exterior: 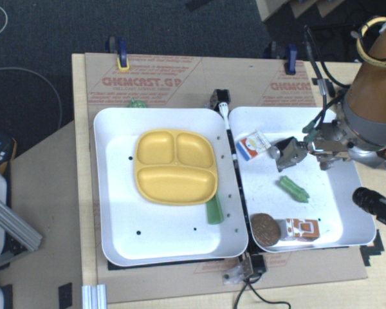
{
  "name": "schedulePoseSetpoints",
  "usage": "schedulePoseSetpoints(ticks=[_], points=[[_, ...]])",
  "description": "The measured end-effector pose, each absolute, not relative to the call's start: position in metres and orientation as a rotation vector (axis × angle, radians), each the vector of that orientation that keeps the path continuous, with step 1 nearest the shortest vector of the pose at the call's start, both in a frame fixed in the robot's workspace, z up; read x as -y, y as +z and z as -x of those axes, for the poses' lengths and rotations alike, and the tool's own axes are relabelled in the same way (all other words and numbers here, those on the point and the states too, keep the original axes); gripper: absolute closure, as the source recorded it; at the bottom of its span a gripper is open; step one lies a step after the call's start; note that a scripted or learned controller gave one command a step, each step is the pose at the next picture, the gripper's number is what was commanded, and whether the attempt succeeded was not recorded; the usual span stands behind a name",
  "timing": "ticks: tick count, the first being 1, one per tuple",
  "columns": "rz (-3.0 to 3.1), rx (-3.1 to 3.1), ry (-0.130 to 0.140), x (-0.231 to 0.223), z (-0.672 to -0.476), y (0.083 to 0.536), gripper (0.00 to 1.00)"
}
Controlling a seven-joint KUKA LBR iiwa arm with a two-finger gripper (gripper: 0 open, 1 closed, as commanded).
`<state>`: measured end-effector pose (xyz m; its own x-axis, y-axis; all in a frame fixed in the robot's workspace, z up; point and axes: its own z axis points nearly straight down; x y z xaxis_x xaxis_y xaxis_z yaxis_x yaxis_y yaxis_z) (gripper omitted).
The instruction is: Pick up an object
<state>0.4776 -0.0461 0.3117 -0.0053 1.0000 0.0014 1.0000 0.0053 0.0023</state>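
Note:
My gripper (285,156) hangs over the upper middle of the right bin (347,237), reaching in from the right. Just left of it lies a small white carton with red and blue print (251,145). A green pod-shaped piece (294,188) rests below the gripper, apart from it. At the bin's front are a brown round disc (265,229) and an orange-and-white box (302,229), side by side. I see nothing held in the gripper.
The left bin (116,224) holds a yellow divided plate (175,166) and a green stick (214,209) by its right wall. A small green item (137,103) lies on the board behind that bin. Cables run above the right bin.

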Motion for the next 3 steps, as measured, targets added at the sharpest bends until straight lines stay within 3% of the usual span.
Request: schedulePoseSetpoints(ticks=[1,3], points=[[-2.218,-2.22,0.003,0.049,-0.48,0.32,1.0],[-2.215,-2.233,-0.002,-0.093,-0.479,0.308,1.0]])
